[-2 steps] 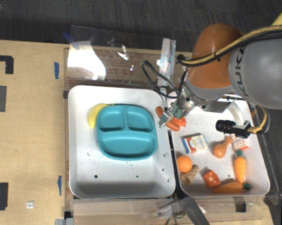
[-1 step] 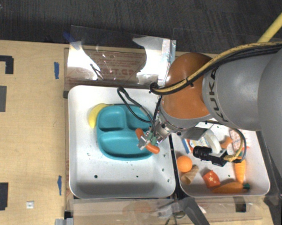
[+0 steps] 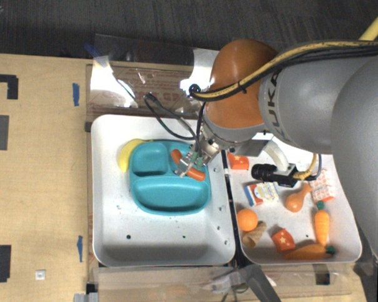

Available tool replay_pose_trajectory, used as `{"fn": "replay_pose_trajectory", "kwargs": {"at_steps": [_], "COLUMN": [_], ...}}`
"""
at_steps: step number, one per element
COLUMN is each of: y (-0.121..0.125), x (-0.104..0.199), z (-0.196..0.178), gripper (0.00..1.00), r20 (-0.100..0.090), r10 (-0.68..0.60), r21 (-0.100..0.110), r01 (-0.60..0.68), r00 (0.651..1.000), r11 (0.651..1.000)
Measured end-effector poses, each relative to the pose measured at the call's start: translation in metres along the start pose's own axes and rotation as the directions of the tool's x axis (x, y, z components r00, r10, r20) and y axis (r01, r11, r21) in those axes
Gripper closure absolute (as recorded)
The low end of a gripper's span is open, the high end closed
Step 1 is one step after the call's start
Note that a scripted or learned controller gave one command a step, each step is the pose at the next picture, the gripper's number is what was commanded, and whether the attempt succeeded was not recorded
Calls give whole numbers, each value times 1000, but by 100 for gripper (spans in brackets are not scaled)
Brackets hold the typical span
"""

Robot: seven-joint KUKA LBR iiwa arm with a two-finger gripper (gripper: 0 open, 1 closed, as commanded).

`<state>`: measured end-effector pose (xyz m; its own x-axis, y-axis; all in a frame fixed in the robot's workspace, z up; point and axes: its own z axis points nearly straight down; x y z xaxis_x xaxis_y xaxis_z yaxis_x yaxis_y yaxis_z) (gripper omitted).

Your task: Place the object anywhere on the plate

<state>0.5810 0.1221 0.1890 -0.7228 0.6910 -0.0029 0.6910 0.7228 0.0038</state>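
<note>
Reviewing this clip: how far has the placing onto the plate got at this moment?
Done: the arm has carried its gripper over the left bin, above the upper right section of the teal plate. In hand: small orange pieces lie on the plate right at the fingertips; whether they are gripped or already let go is unclear. Left: confirming release and pulling the arm back. Other toy foods, such as the carrot, sit in the right bin.
</note>
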Motion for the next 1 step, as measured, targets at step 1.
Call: {"fn": "replay_pose_trajectory", "kwargs": {"at_steps": [1], "y": [0], "x": [0], "z": [0], "gripper": [0], "r20": [0], "r10": [0], "r21": [0], "r01": [0], "r00": [1000], "r11": [1000]}}
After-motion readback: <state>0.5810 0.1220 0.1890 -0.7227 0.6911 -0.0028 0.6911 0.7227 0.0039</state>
